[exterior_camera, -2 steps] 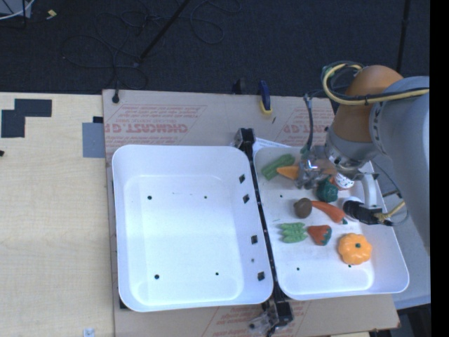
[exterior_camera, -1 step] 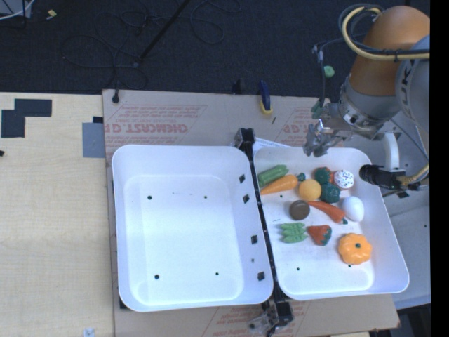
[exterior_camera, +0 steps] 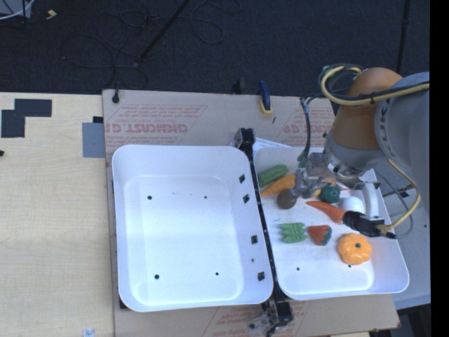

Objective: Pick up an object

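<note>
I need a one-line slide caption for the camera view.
Pincer lowered among toy vegetables in the right bin, beside a brown piece.

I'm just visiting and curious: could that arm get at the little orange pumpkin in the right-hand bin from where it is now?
Probably yes. The pumpkin sits alone near the right bin's front corner, with open floor around it and nothing on top. The gripper is over the same bin, further back by the brown round piece.

A blue clamp (exterior_camera: pixel 264 97) grips the far edge of the cardboard sheet (exterior_camera: pixel 175 118). Black cables (exterior_camera: pixel 210 16) lie on the dark floor beyond. Grey patches (exterior_camera: pixel 92 139) mark the bench's left side.
</note>
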Tool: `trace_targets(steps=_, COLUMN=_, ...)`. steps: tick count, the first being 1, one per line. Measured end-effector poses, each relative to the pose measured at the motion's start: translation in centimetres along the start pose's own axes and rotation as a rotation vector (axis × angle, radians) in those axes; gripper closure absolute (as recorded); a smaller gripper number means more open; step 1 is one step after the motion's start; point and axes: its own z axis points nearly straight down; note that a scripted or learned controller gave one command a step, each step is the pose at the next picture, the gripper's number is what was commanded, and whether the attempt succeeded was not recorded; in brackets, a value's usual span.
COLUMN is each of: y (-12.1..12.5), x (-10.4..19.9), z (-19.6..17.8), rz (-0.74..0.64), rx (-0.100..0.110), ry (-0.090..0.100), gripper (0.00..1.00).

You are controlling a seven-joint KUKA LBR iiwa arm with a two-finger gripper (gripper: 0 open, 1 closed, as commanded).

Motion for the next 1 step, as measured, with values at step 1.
trace_targets(steps=1, y=-7.25, x=-2.73, z=6.28, rz=0.003, rx=-0.006, ry=0.0, gripper=1.0)
